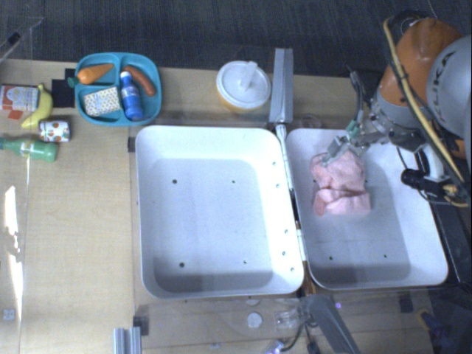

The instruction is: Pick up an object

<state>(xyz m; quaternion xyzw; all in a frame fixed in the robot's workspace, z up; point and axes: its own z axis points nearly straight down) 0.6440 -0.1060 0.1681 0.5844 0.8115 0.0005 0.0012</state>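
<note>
A crumpled pink cloth-like object point(340, 185) lies in the upper middle of the right white bin point(413, 257). The arm comes in from the upper right, its orange band high at the right edge. My gripper point(338, 150) hangs over the far edge of the pink object, at or just above its top. From this angle I cannot make out whether it touches the object.
The left white bin point(214, 271) sits beside the right one, with a metal divider point(281, 87) behind them. A white-lidded yellow cup point(243, 85) and a blue divided tray point(151, 94) of toy food stand at the back. A banana point(38, 108), a can point(54, 130) and a green bottle point(29, 149) lie far left.
</note>
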